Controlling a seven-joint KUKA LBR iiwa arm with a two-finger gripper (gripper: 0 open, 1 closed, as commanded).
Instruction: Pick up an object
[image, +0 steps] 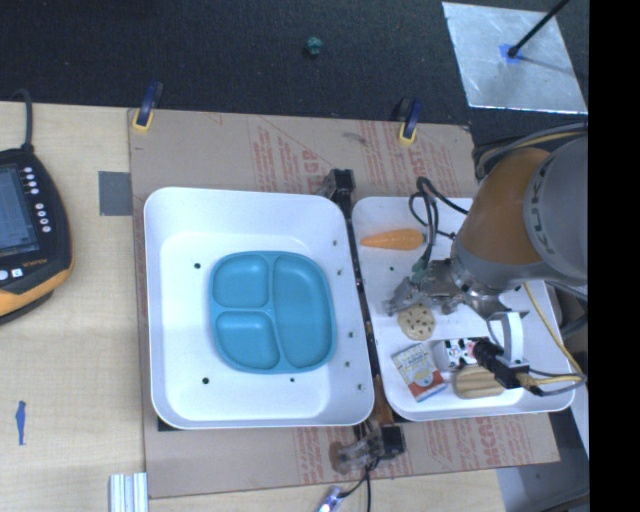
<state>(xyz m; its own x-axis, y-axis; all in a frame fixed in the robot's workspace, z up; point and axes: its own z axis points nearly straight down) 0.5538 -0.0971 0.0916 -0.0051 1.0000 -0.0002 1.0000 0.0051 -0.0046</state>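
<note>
- Reaching from the right, the arm (520, 215) sets its gripper (425, 290) low in the right bin (560, 400); grip state: cannot tell
- Cookie (416, 321) just below it; carrot (392, 239) above; packet (418, 367) near the front
- Blue plate (271, 309) in the left bin (180, 390)

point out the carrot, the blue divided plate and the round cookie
carrot (393, 239), camera view, middle of its orange body
blue divided plate (271, 309), camera view, ridge where its compartments meet
round cookie (416, 321), camera view, centre of its top face
</note>
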